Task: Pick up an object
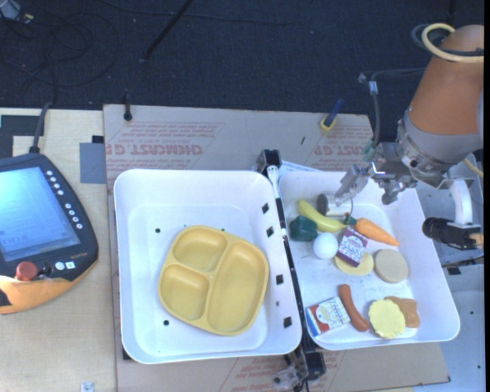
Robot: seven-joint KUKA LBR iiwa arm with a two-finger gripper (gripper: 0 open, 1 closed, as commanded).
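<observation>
Objects for picking lie in the right bin (441, 317), lower right of the frame. Nearest the bottom edge: a small carton (328, 315), a sausage (353, 307) and a yellow round piece (386, 318). Farther up: a tan disc (389, 265), a purple packet (352, 246), a white ball (324, 246), a carrot (374, 232) and a banana (318, 217). The left bin (139, 219) holds a yellow divided plate (214, 278). At upper right, the gripper (353, 184) hangs above the banana, fingers spread, grasping nothing.

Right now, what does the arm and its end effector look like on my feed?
The arm is bulky and rounded: a broad orange band over a grey wrist section. A yellowish cable loop sits at its top. The end effector is slim grey metal with thin fingers.
</observation>
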